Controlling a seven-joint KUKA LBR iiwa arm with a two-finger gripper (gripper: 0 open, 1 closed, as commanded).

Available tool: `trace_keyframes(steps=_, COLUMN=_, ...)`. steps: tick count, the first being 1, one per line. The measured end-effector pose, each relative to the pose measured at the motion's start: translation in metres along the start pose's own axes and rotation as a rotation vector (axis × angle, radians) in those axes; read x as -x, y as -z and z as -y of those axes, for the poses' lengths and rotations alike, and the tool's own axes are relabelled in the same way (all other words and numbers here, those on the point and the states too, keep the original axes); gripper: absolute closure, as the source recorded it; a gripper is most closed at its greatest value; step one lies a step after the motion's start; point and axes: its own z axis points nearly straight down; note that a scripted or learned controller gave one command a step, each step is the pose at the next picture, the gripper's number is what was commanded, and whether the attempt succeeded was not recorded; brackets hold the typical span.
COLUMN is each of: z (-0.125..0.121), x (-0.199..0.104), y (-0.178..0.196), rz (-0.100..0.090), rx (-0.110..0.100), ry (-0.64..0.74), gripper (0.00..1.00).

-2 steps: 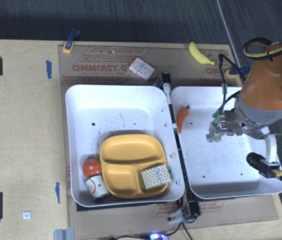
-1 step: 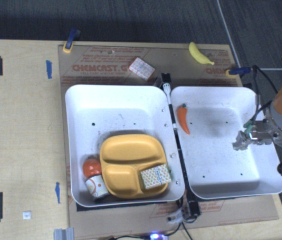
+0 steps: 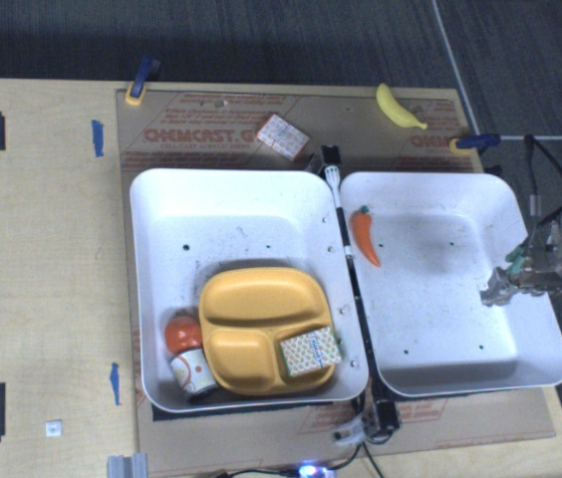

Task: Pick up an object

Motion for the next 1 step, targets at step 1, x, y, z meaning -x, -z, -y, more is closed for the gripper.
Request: trace_keyframes(steps=1, z=0.0002, x=0.0119, y=0.0013, rz=0.002, rx=0.002, ry=0.000, gripper=1.00)
